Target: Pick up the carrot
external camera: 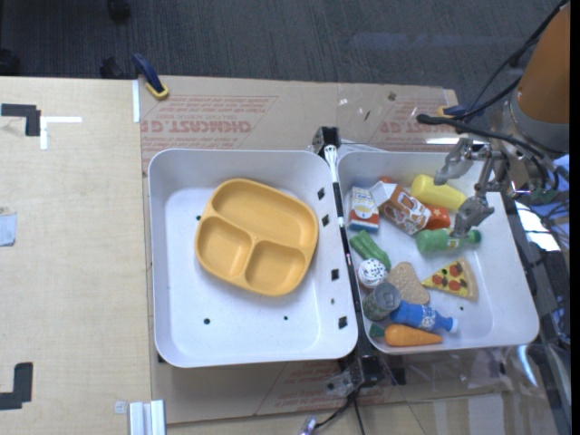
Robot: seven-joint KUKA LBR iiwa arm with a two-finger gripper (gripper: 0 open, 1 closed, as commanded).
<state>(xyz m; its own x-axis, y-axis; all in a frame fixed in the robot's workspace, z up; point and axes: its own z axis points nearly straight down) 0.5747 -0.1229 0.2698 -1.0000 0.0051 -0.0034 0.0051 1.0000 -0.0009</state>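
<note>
A light wooden bench (68, 243) is seen across the left of the frame. A sheet of printed cardboard (236, 120) is laid over its middle and right, and two white bins are set on it: the left bin (172, 333) and the right bin (507, 320). A small blue-and-yellow object (150, 78), possibly a clamp, is seen at the cardboard's upper left corner.

Dark grey carpet (272, 25) behind light wood bench (63, 243) w/ cardboard (236, 120)

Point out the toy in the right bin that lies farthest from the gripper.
The carrot, orange, at the bin's near edge below the blue bottle; the gripper hovers at the far side.
</note>
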